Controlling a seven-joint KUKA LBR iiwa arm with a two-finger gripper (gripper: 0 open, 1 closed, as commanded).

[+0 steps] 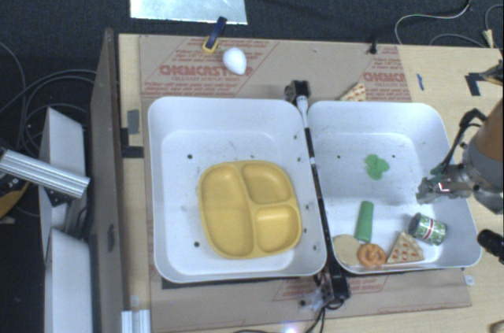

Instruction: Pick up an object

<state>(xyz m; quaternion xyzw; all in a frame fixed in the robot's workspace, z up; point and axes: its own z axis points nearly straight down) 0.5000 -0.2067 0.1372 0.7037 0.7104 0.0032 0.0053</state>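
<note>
1. White plastic forms the two bins; the gripper is seen low over the right bin, at its right side.
2. It cannot be told from this view whether the gripper is wide or narrow, and nothing can be seen held in it.
3. Just below the gripper, a small green and white can is lying on its side; no contact with it can be made out.
4. A pizza slice is placed below and slightly left, next to an orange pretzel and a green cylinder.
5. A green leafy piece is found to the left.
6. The yellow divided plate is placed far left, in the other bin.
7. The task is judged not yet done: every object is resting on a bin floor, so grasping and lifting remain.
</note>
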